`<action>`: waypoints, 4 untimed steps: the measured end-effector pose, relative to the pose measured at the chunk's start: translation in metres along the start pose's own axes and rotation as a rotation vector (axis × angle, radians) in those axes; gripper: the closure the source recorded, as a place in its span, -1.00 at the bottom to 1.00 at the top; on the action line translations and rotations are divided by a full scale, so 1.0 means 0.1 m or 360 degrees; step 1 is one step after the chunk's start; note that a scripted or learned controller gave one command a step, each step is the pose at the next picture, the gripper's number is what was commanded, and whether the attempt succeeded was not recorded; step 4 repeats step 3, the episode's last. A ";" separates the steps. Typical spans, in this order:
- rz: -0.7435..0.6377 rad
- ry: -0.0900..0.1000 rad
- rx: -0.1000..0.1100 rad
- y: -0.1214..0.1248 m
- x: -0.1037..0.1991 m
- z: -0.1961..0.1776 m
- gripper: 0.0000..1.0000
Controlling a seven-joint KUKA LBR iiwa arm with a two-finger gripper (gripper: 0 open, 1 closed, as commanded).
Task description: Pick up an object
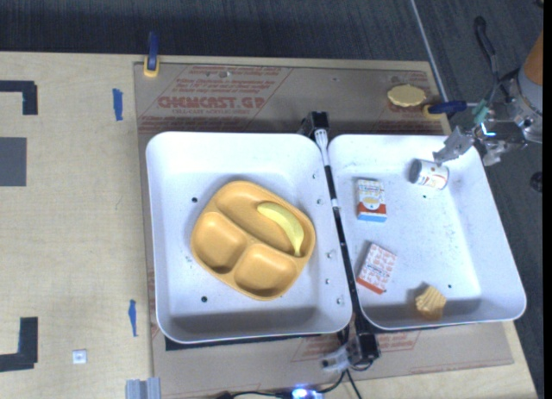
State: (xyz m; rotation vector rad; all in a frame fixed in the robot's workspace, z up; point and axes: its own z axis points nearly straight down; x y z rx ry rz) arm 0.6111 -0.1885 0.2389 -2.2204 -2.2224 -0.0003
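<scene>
The left bin (pixel 164 216) holds a yellow sectioned tray (pixel 233 251) with a banana (pixel 285 225). The right bin (pixel 492 242) holds two small cartons (pixel 370 198) (pixel 376 268), a tan block (pixel 430 302) and a white cylinder (pixel 429 173) just beside the gripper (pixel 466 134); whether its fingers are spread, I cannot tell.

A metallic grey pincer (pixel 448 152) with blue-lit fittings, thin dark cables looping above it.

Bright, even overhead light, soft picture

I see both white bins (pixel 164 216) nearly washed out, with faint shadows under the yellow tray (pixel 233 255) and small boxes (pixel 370 198). Detail is slightly soft throughout, and the arm (pixel 517 117) at the right edge blurs.
</scene>
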 end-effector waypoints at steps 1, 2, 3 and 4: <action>-0.0002 -0.0002 -0.0006 0.16 0.09 1.53 -1.00; -0.0003 -0.0005 -0.0014 0.18 0.09 1.40 1.00; -0.0001 0.0000 -0.0004 0.21 0.85 0.82 1.00; -0.0001 0.0000 -0.0004 0.21 0.85 0.82 1.00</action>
